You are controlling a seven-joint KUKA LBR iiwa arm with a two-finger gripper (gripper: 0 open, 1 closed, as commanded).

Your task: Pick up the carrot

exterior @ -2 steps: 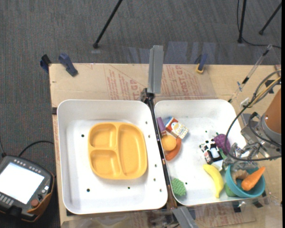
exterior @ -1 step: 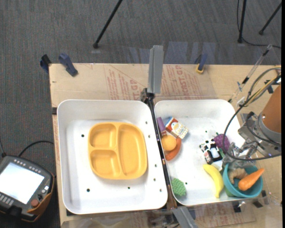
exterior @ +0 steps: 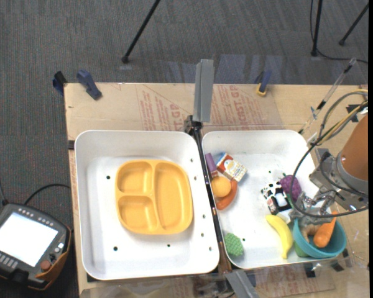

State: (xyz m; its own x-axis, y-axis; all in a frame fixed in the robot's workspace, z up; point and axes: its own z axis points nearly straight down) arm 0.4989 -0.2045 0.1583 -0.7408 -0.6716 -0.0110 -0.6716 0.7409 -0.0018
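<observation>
The carrot (exterior: 325, 233) is a short orange piece lying tilted inside a teal bowl (exterior: 319, 244) at the front right corner of the right bin (exterior: 261, 138). My gripper (exterior: 312, 208) hangs just above and slightly left of the carrot, over the bowl's back rim. Metal parts and cables of the wrist hide the carrot's upper end. The grey arm with its orange band (exterior: 360, 148) reaches in from the right.
A banana (exterior: 281, 231) lies just left of the bowl, with purple grapes (exterior: 290, 184) and a black-and-white item (exterior: 275, 197) behind it. Further left sit a green item (exterior: 234, 244), an orange bowl (exterior: 224, 191) and a small carton (exterior: 231, 166). A yellow divided plate (exterior: 154, 196) is in the left bin.
</observation>
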